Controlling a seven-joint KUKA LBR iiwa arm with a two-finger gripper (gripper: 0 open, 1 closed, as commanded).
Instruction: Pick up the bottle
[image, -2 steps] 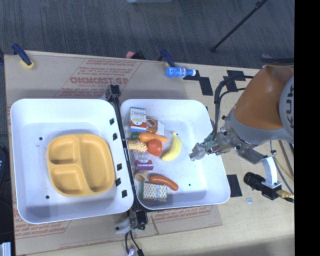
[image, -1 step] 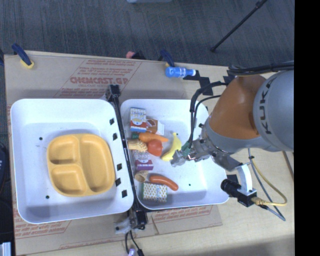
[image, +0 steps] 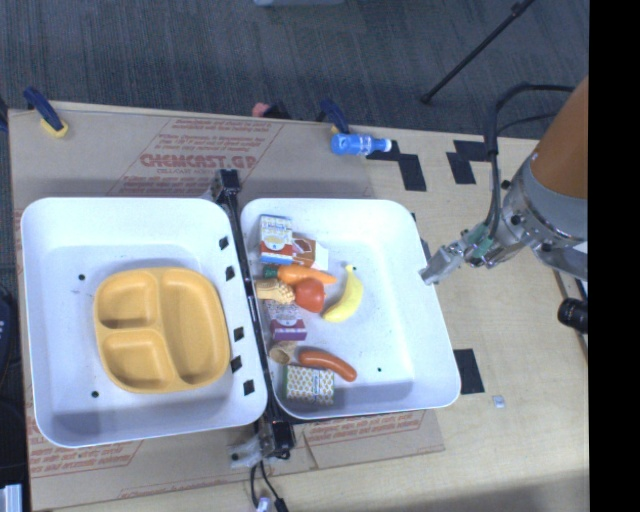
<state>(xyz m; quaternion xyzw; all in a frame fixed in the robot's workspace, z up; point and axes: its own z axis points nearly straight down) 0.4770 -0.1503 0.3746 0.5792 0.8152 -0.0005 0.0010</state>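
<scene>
A small blue bottle (image: 357, 145) with a pale cap lies on its side on the cardboard behind the right bin (image: 420, 330), outside both bins. My gripper (image: 436, 268) hangs just past the right bin's right rim, pointing left toward the bin. It is well in front of and to the right of the bottle and touches nothing. Nothing shows at its tip.
The right bin holds toy food along its left side: a carton (image: 275, 238), carrot (image: 305, 274), tomato (image: 310, 295), banana (image: 344, 295), sausage (image: 326, 364) and cracker packet (image: 309, 384). A yellow divided plate (image: 160, 328) lies in the left bin. Blue clamps (image: 333, 115) grip the bench's back edge.
</scene>
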